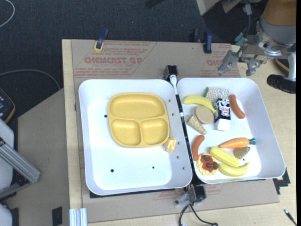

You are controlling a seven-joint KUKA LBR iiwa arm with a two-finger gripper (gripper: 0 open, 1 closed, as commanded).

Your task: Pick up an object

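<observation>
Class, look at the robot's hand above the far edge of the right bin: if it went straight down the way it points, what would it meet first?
The hand would probably meet the far rim of the right bin, though depth is unclear.

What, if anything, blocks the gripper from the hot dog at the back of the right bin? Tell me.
Nothing visible does. The gripper hangs above the right bin's far rim, and the hot dog lies just below it in the picture, uncovered. The milk carton lies close on its left, which may crowd one finger.
</observation>
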